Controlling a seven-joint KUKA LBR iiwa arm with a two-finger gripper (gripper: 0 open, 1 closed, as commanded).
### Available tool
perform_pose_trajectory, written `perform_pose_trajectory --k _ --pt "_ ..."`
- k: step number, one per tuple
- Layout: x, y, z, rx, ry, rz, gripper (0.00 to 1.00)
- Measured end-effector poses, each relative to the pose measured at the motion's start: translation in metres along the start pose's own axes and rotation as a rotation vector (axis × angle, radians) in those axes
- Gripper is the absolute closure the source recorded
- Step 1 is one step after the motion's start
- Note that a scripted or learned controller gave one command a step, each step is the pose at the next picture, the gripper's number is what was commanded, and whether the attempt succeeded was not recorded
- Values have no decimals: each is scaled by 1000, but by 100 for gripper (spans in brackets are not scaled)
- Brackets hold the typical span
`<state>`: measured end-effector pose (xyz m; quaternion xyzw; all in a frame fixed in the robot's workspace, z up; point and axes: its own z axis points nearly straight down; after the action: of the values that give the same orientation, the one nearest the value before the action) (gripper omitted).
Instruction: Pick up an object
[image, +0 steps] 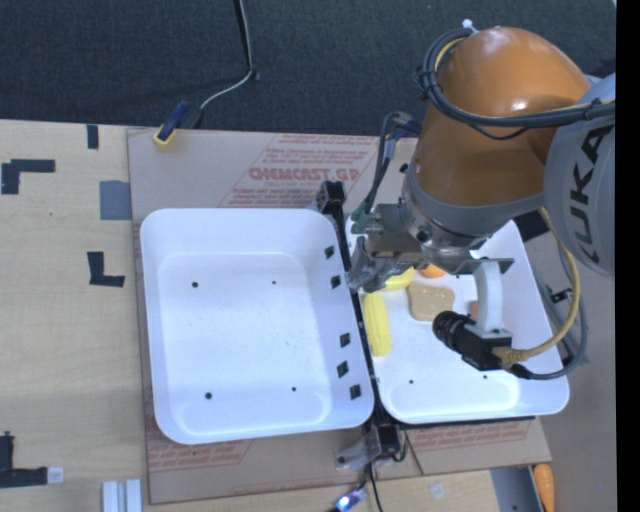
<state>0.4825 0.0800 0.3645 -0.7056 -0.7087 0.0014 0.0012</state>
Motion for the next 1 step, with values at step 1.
perform_pose_trajectory --k 1 --pt "14 60 15 -3 -2 2 100"
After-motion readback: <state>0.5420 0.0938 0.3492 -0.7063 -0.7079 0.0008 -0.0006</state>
